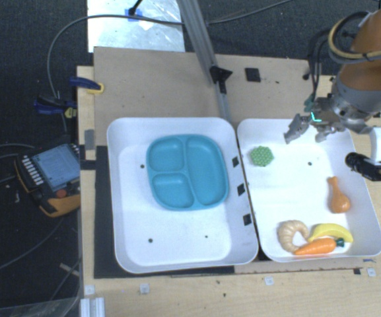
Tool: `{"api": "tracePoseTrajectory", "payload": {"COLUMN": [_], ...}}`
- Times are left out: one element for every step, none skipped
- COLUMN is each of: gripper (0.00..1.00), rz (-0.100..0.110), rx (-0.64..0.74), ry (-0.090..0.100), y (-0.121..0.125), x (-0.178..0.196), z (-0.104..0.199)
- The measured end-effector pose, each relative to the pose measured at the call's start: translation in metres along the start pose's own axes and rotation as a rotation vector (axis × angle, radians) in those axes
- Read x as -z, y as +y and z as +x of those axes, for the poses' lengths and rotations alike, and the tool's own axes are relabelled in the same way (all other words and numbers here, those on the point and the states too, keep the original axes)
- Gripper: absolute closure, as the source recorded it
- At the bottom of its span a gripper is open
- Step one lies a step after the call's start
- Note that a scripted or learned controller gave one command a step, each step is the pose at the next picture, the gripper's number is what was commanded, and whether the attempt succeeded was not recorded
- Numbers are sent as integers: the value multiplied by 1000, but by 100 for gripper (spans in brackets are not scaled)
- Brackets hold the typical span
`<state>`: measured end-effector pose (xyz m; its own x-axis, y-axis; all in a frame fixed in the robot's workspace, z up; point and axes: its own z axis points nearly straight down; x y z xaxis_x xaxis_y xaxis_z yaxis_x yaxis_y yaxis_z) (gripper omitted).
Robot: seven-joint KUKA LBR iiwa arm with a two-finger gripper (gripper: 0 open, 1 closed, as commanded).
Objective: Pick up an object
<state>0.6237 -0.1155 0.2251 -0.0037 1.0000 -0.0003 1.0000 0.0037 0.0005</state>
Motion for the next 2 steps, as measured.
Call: {"api": "tracePoseTrajectory", "payload": {"gripper": [0, 0], "rz": [-1, 3], "rx": [0, 1], "ry": [0, 0], "y": [0, 5], "x": [1, -60], "z": [0, 4]}}
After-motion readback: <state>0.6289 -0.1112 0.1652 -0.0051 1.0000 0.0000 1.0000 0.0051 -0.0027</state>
